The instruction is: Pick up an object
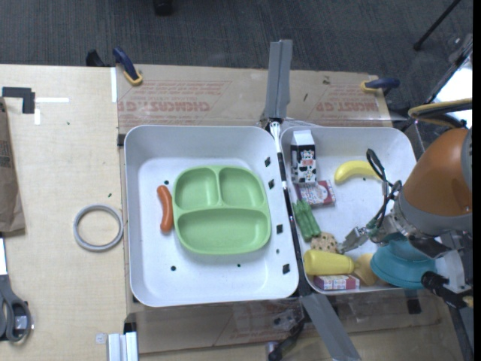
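- The arm (pixel 440 183) came in from the right, orange band over the right bin (pixel 402 138), wrist tilted down toward the bin's front-right part.
- The gripper (pixel 359 237) sat low in that bin, near the cookie (pixel 324 242) and the yellow block (pixel 328 262). Its fingers were too small & cluttered to read — couldn't tell if they were spread or closed, and nothing was clearly seen between them.
- Right bin contents, back to front: a cow-print milk carton (pixel 304 156) upright-ish by the left wall, a banana (pixel 355 172) lying toward the middle, a pink packet (pixel 316 194) just in front of the carton, a green veg piece (pixel 304 220) along the left wall, then cookie, yellow block, and a small red-and-white box (pixel 335 282) at the front edge.
- A teal bowl (pixel 402 265) lay at the front-right corner, partly under the arm.
- Left bin (pixel 139 224) held a green divided plate (pixel 222 209) about in the middle, w/ a hot dog (pixel 164 207) just beside its left edge — apart from it, not on it.
- On the worktop (pixel 60 156) left of the bins: a grey tape ring (pixel 98 226), scissors (pixel 13 316) at the front-left corner.
- Blue clamps (pixel 128 65) at the rear edge of the cardboard sheet.
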Robot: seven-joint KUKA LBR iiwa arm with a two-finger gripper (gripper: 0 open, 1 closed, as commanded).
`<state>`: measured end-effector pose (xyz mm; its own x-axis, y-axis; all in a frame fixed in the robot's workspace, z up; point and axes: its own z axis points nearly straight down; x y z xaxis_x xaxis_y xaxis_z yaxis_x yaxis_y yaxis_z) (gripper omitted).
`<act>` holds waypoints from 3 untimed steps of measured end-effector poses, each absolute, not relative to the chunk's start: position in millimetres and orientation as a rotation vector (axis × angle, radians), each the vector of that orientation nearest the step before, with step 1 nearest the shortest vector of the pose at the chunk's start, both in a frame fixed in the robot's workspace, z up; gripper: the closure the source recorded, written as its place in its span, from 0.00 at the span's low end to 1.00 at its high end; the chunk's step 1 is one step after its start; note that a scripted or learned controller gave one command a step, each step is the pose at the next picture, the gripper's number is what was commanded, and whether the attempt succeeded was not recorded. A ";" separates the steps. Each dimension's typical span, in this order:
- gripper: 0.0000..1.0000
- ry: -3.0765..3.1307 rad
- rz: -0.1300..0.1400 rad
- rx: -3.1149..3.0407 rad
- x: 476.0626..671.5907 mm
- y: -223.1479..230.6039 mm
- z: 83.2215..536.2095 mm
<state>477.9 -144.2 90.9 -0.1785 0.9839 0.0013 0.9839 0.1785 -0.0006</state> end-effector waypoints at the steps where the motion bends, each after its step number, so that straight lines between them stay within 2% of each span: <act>1: 0.00 -2.614 0.001 -1.742 517.7 -133.5 158.7; 2: 0.00 -2.570 0.002 -1.810 611.1 -148.6 180.3; 3: 0.00 -2.573 -0.007 -1.829 636.5 -116.6 109.1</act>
